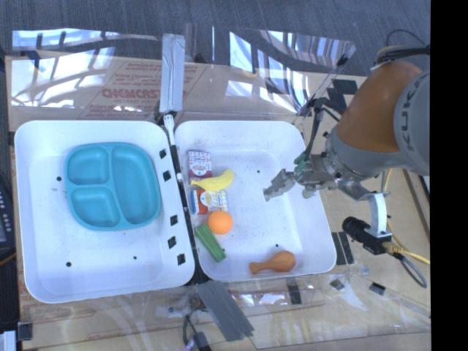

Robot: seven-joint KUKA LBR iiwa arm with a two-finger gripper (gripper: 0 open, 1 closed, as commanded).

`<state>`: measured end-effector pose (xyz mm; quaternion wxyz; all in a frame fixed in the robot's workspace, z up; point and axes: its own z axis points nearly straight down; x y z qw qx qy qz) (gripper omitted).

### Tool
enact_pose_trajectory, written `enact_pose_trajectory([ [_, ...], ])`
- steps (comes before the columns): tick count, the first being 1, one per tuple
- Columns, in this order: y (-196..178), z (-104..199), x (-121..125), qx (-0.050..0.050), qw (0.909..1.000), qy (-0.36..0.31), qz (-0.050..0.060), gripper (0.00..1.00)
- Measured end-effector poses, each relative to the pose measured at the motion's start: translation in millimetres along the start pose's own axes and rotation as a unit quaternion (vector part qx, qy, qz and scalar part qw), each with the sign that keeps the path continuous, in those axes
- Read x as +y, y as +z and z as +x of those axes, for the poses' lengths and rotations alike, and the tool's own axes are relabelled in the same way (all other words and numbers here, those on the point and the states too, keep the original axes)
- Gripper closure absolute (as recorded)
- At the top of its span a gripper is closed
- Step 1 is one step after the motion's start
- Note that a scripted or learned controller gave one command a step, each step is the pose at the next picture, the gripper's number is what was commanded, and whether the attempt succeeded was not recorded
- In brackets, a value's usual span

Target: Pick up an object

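The jaws (281,183) hang over the right bin (314,229), near its right wall, with nothing between them; whether they stand wide or narrow I cannot tell. Along that bin's left side lie a carton (198,164), a banana (213,181), an orange (219,222) and a green piece (210,244) — a drumstick (273,262) lies near the front wall; the left bin (36,218) holds a blue tray (113,185).

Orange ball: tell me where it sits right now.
The orange ball lies in the right bin, near its left wall, just below the banana and above the green vegetable.
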<state>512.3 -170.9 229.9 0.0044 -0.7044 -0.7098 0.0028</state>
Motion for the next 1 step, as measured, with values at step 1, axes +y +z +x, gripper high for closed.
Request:
enact_pose_trajectory([
  [1, 128.3, 29.9, 19.9, 0.0, 0.9935, -0.114, 0.001, 0.0],
])
